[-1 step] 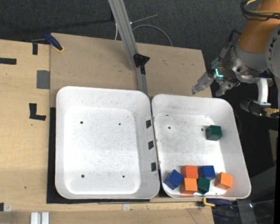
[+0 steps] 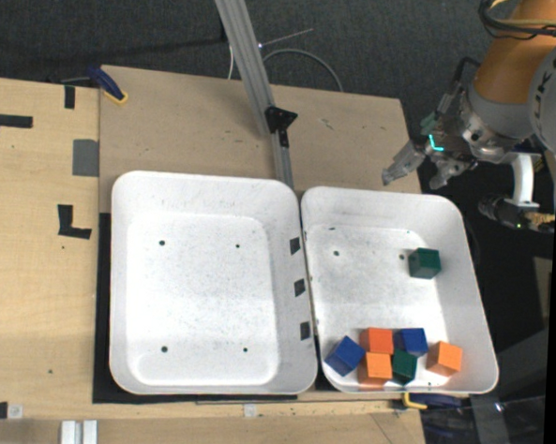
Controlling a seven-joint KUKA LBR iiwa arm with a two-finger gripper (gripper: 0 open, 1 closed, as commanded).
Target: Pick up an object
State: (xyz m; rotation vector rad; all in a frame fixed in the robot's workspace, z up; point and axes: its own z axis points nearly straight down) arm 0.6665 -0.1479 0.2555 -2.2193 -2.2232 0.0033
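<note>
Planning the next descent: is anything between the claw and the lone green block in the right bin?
Nothing visible stands between them. The claw hangs above the right bin's far rim, and the green block sits alone on bare floor, apart from the cluster of blocks at the near edge.

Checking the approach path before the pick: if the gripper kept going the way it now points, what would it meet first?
The gripper points down and to the view's left, above the right bin's far rim. Going on, it would probably pass that rim and meet the bin's bare floor, left of the green cube. Depth is unclear from one view.
</note>
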